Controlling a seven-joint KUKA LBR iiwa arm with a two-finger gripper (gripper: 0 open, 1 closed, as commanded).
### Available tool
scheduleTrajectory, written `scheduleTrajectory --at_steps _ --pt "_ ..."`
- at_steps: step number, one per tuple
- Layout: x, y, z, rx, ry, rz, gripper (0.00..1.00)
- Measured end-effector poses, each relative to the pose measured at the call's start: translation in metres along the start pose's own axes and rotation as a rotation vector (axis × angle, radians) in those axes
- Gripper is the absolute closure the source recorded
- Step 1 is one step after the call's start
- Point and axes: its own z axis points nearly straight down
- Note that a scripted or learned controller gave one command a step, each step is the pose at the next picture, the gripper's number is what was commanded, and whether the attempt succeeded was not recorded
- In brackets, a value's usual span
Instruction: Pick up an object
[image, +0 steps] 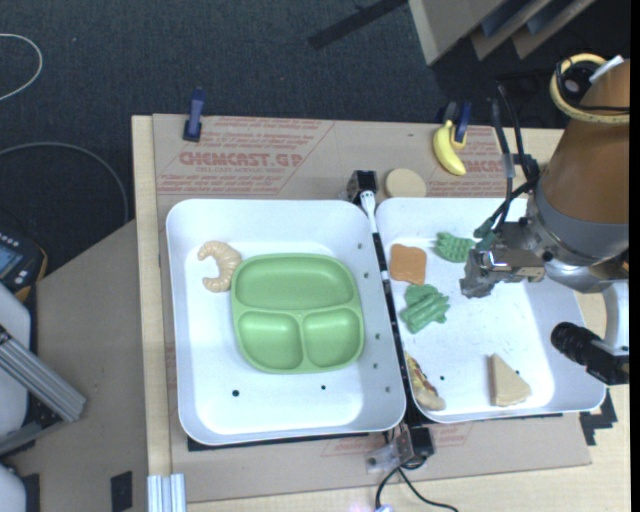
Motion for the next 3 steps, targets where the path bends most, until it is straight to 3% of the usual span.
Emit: scheduleTrajectory --at_steps 1,3 --pt "0.0 0.001 -0.01 -0.002 -0.001 -0.001 1.0" --pt "0.115 0.0 -0.117 -0.002 0.003 -0.008 1.0"
